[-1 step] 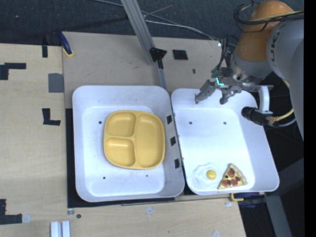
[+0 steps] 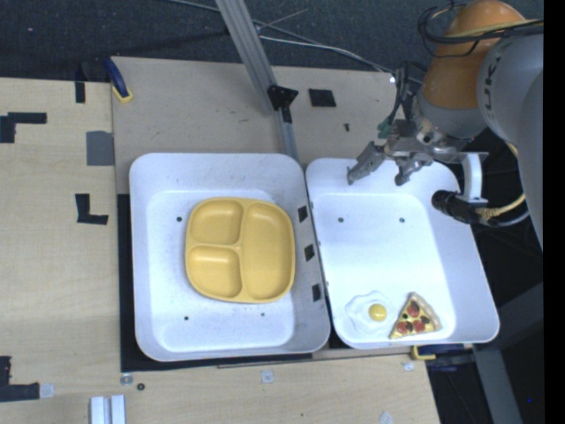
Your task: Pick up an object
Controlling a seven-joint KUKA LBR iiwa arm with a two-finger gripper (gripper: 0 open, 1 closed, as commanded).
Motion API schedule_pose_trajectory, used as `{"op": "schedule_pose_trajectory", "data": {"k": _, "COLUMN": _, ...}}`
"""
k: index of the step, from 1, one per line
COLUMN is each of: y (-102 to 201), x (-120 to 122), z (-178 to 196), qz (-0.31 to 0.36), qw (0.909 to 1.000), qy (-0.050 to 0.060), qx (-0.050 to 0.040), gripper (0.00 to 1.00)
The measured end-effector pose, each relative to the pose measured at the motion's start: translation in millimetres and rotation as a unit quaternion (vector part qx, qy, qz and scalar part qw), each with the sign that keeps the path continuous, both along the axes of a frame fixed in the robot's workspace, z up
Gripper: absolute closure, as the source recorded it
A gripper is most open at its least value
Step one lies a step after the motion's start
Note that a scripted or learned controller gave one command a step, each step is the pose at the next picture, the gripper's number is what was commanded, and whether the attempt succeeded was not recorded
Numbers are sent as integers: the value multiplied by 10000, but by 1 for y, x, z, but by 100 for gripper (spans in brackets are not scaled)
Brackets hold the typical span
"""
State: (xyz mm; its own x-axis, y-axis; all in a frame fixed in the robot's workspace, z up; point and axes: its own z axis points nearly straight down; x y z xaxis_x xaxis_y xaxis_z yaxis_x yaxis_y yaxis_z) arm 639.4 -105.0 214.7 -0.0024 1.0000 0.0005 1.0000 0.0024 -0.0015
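gripper poised over the right bin, nothing picked yet

the arm reaches in from the right, and its gripper point(image 2: 381, 171) hangs over the far edge of the right bin point(image 2: 397, 237) with its two fingers spread apart and nothing between them. the candidates in that bin lie at the near end, well apart from the gripper: a toy fried egg point(image 2: 368, 310) and, just beside it, a toy pizza slice point(image 2: 415, 316). the left bin point(image 2: 159, 237) holds a yellow divided plate point(image 2: 240, 249). the step in hand looks like the approach, before any grasp. the next move calls for carrying the gripper toward the near end, centring over one flat toy, and lowering until the fingers straddle it.
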Motion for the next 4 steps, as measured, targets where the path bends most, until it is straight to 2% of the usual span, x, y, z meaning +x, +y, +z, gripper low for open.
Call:
{"op": "schedule_pose_trajectory", "data": {"k": 2, "y": -10, "x": -1, "z": -113, "qz": -9, "qw": 10000, "qy": 26, "qx": -10, "gripper": 0}}
{"op": "schedule_pose_trajectory", "data": {"k": 3, "y": -10, "x": -1, "z": -129, "qz": -1, "qw": 10000, "qy": -5, "qx": -14, "gripper": 0}}
{"op": "schedule_pose_trajectory", "data": {"k": 4, "y": -10, "x": 0, "z": -117, "qz": 4, "qw": 10000, "qy": -31, "qx": -28, "gripper": 100}}
